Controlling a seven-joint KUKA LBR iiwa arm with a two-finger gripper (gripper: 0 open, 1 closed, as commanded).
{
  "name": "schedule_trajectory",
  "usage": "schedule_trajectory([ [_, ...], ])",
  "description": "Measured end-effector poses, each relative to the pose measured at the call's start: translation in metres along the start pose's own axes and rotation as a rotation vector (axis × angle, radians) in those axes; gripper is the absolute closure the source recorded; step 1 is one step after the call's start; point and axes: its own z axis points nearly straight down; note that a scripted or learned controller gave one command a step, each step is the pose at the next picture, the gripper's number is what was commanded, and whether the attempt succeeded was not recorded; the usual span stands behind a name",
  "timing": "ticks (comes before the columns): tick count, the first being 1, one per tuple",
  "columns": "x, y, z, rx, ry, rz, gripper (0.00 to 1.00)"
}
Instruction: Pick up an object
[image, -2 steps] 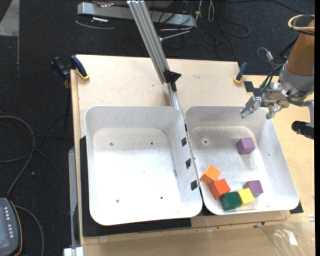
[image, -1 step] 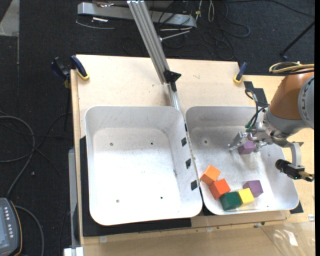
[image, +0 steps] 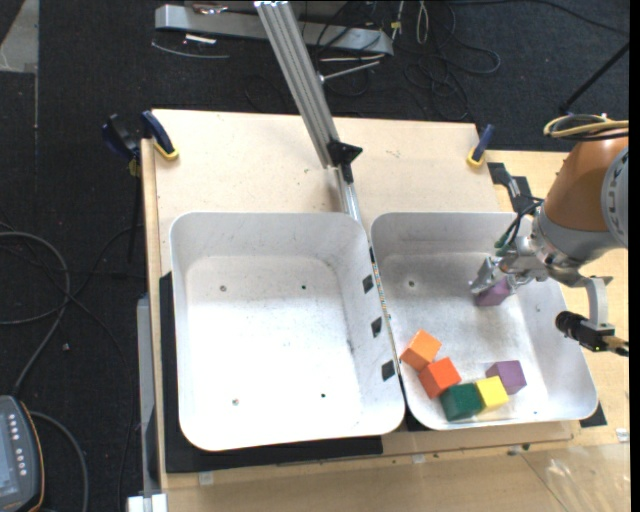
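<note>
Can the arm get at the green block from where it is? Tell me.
Probably yes. The green block lies in the right bin, the same one the pincer is over. Its top is bare, though the yellow block and an orange block crowd its sides.

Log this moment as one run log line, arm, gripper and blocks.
arm: over right bin | gripper: low, at purple block, grasp unclear | cluster near front: two orange, green, yellow, purple

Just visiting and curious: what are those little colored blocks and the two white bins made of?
The orange block, green block and yellow block look like painted wood or foam: flat, matte color, crisp edges, no glare. It could be either. The left bin and right bin look like thin molded plastic: rounded corners, slight sheen, speckled scuffs.
</note>
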Motion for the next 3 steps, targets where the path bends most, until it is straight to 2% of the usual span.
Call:
schedule_trajectory([
  [1,0.075,-0.013,0.008,-0.011,-0.003,-0.006,1.0],
  [2,0.159,-0.024,-0.091,-0.005,0.003,-0.01,1.0],
  [3,0.242,-0.015,-0.086,0.002,0.004,-0.011,1.0],
])
